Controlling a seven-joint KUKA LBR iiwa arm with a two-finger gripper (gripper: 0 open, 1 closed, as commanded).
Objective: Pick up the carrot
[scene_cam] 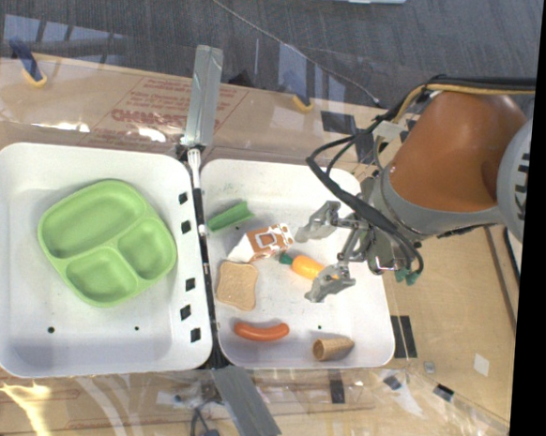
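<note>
Arm: reaches in from the right over the right bin (376,338), orange band above the wrist. Claw (324,253): fingers spread wide apart, one at the far side, one at the near side; holding nothing. Carrot (301,264): lies on the right bin's floor, just left of the claw's near finger, between the two fingertips' line and a small orange-and-white toy (269,241).
</note>
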